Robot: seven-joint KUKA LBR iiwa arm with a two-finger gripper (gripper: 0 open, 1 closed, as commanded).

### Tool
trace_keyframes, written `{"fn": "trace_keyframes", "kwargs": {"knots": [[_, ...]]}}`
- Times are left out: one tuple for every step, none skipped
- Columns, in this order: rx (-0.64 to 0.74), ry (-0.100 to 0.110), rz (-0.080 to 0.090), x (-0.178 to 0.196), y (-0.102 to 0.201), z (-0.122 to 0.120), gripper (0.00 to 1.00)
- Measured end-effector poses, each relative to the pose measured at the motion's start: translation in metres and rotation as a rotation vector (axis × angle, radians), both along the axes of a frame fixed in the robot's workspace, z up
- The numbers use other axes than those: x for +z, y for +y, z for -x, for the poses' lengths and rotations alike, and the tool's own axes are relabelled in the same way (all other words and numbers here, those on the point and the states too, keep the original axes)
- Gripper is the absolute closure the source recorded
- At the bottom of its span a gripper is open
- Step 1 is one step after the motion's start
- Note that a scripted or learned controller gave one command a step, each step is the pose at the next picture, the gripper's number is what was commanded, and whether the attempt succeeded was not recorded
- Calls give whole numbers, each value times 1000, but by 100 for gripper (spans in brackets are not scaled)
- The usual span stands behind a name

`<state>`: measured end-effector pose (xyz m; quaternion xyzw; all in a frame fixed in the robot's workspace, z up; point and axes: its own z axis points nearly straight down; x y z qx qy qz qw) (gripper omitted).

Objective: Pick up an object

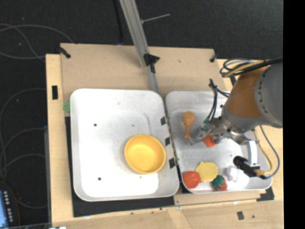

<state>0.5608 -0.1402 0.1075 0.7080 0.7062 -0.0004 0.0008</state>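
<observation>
My gripper point(201, 136) is low in the right bin point(190, 101), near its middle, with the grey arm and its orange band coming in from the right. A small red-orange piece point(209, 141) lies right against the gripper's tip; whether it is gripped is hidden from this angle. A tan wooden piece with a rounded head point(188, 123) lies just left of the gripper. Along the bin's front edge sit a red tomato-like ball point(191, 179), a yellow lumpy piece point(207, 171) and a small green and red piece point(219, 183).
The left bin point(105, 113) holds a yellow bowl point(144, 153) near its right wall. A slanted metal pole point(136, 27) rises behind the bins. A small white piece point(233, 174) lies at the right bin's front right.
</observation>
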Motion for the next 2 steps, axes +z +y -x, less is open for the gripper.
{"fn": "trace_keyframes", "kwargs": {"knots": [[-5,-4,-3,11,0,-1,100],[6,-7,-1,71,8,-3,100]]}}
